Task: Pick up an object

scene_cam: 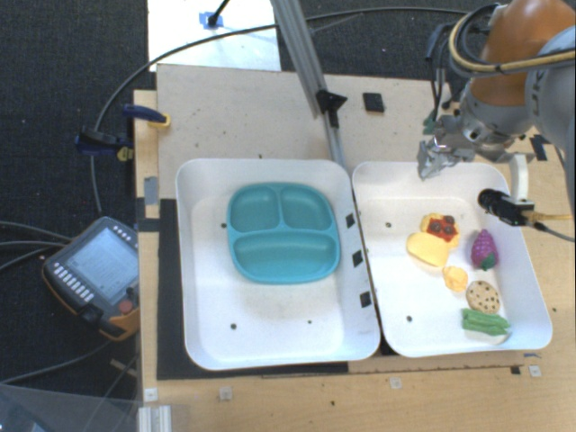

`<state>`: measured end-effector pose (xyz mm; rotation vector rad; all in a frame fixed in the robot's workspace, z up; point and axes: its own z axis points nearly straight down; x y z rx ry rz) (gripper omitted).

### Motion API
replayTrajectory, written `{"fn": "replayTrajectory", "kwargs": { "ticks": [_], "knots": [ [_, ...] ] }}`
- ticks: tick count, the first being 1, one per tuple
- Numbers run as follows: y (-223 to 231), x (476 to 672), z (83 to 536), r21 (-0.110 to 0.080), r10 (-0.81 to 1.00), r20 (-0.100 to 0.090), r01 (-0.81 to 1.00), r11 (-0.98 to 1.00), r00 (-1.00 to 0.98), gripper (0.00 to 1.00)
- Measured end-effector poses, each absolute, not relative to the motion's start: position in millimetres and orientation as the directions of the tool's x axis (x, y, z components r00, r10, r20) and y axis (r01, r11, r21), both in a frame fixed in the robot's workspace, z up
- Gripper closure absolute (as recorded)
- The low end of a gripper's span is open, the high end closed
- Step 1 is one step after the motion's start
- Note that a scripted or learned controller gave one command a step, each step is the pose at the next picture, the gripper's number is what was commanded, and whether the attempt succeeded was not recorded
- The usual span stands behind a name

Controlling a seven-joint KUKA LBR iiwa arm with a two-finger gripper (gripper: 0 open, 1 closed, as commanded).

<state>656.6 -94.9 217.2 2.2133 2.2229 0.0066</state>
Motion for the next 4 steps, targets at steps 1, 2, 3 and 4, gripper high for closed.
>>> {"fn": "replayTrajectory", "kwargs": {
  "ticks": [1, 2, 3, 4],
  "knots": [
    [-47, 652.4, 226, 0.003, 1.0, 0.001, 1.0, 0.009, -0.009, 1.0],
    [3, 639.6, 216, 0.0, 1.0, 0.002, 1.0, 0.009, -0.009, 1.0],
    [55, 624.7, 230, 0.001, 1.0, 0.002, 1.0, 0.01, -0.01, 1.0],
    [103, 608.1, 237, 0.001, 1.0, 0.002, 1.0, 0.01, -0.01, 1.0]
  ]
}}
